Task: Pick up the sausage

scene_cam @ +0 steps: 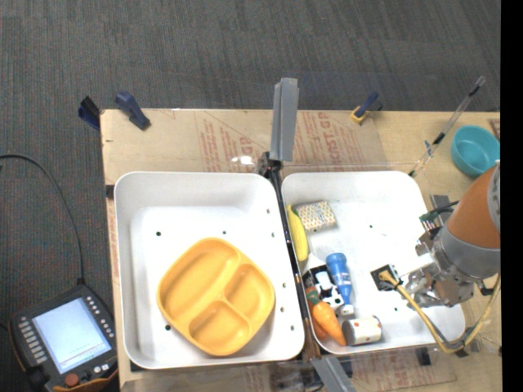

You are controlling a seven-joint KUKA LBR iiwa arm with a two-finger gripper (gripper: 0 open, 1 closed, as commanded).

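A short pale cylinder with a brownish end (362, 331) lies near the front edge of the right bin (384, 194); it is the thing here that most resembles a sausage. An orange carrot (327, 322) lies touching its left side. My gripper (426, 287) hangs over the right part of this bin, up and to the right of the cylinder and apart from it. Beneath the grey wrist and orange band (482, 211) its tips are hard to make out. A small black part with a yellow cable (386, 278) sticks out to its left.
The right bin also holds a blue bottle (338, 274), a black-and-white item (321, 281), a yellow banana (299, 235) and a patterned block (315, 215). A yellow divided plate (216, 296) lies in the left bin (163, 194). A teal bowl (476, 149) sits outside at the right.
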